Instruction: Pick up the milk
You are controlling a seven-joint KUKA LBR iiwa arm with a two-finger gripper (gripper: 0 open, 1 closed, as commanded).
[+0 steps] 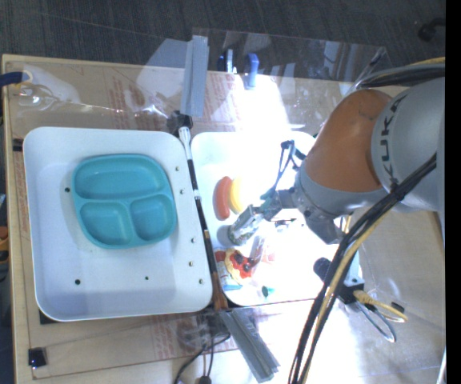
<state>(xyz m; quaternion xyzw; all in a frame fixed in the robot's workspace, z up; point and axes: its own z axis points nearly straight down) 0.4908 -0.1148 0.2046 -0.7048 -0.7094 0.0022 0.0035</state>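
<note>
My gripper hangs low over the left half of the right bin, with the arm reaching in from the right. Just below it, near the bin's front left corner, lies a small carton-like item with red, white and blue print, which may be the milk; glare makes it hard to read. The gripper is above this item and slightly towards the back, and I see nothing held in it. A small grey round part shows at the gripper's left tip.
An orange-red and yellow toy food piece lies behind the gripper by the bin's left wall. A tiny teal object rests at the front edge. The left bin holds a teal divided plate. Cables hang at the right.
</note>
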